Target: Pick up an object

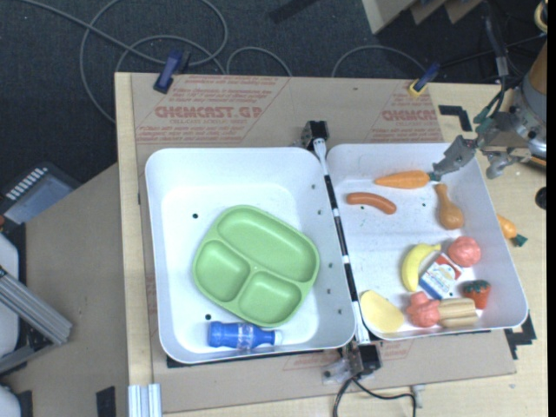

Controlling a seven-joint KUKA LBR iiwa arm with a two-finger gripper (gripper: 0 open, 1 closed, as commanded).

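The right bin [486, 194] holds toy food. An orange carrot [402, 180] and a brown sausage [371, 201] lie near its far side, with a tan drumstick [447, 207] to their right. Nearer the front are a banana [417, 263], a pink fruit [465, 250], a small carton [439, 276], a strawberry [476, 292], a yellow wedge [382, 311] and a bread stick [456, 313]. My gripper [469, 168] hangs open over the bin's far right corner, its left fingertip [439, 172] just right of the carrot's tip. Nothing is between the fingers.
The left bin [165, 189] holds a green divided plate [254, 265] and a blue bottle [243, 335] lying at its front. A black clamp [315, 133] sits where the bins meet. A small orange piece [506, 227] lies outside the right bin's right wall.
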